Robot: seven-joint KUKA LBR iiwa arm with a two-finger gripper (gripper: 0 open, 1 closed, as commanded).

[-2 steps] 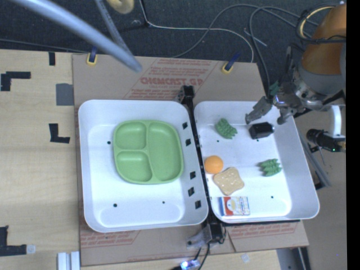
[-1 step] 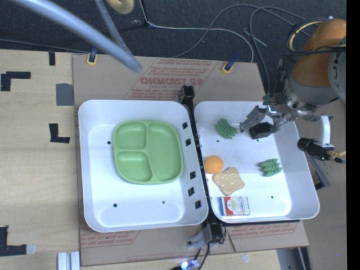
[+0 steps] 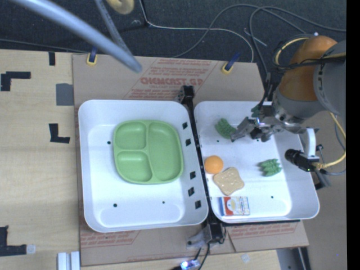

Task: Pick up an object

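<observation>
**Gripper low over the right bin, beside a green piece**

While the arm (image 3: 306,77) reaches in from the right, its gripper (image 3: 243,131) sits low over the upper part of the right bin (image 3: 301,207). The dark fingers point left and toward the bin floor, and nothing is visible between them; whether they stand wide or narrow cannot be told from this slant.

Just beside the fingertips, on their left, lies a dark green leafy toy (image 3: 225,128), close to the bin's upper left corner. It may be touching the fingers, but the view does not settle that. A second green leafy toy (image 3: 270,167) lies lower and to the right, apart from the gripper, under the wrist side of the arm.

Lower left in the same bin, an orange ball (image 3: 213,164) rests touching a tan toast-shaped piece (image 3: 228,180). Below them, near the front wall, lies a small white card-like packet (image 3: 235,206) with red and blue print.

The left bin (image 3: 93,167) holds a green divided plate (image 3: 149,151) with three compartments.
</observation>
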